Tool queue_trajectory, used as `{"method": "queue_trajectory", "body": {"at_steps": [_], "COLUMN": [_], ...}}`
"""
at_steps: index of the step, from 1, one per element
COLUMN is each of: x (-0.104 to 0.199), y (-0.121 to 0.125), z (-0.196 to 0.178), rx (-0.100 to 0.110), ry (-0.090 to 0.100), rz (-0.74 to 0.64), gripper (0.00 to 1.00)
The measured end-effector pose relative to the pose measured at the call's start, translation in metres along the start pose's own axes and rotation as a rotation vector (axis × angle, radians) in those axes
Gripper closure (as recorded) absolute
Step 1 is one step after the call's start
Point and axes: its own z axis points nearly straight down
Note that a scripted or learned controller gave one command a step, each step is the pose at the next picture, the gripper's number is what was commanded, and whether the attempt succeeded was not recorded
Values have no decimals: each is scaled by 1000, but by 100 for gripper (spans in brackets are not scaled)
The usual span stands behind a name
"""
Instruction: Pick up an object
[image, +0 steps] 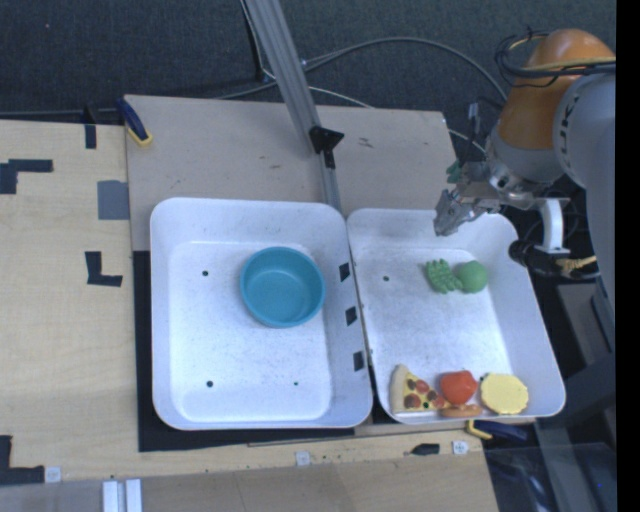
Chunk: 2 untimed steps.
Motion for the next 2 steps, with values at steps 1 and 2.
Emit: {"method": "queue_trajectory", "body": {"at_steps": [1, 2], "x": [0, 10], "y": [0, 2], "z": [0, 54], "rx": [0, 4], "ry": [0, 0], "rz": [0, 0], "gripper": [0, 0]}}
